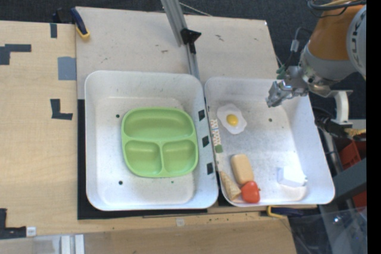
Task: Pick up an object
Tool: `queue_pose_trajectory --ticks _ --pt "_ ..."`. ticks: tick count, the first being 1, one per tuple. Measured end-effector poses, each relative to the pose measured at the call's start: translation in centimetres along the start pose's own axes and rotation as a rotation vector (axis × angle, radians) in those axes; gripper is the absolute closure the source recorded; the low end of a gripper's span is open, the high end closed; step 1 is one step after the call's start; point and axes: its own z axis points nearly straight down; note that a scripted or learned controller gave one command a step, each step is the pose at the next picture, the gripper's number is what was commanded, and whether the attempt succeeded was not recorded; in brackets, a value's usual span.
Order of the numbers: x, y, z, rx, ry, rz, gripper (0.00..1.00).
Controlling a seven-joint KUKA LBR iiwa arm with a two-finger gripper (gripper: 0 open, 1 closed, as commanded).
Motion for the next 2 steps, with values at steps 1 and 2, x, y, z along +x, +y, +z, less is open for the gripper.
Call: queue_pose_trajectory --ticks 1,2 --pt "-0.58 0.38 -6.22 -0.002 -0.001 0.0 1.0" --pt "-0.55 0.41 -6.61 0.004 0.001 0.0 1.0"
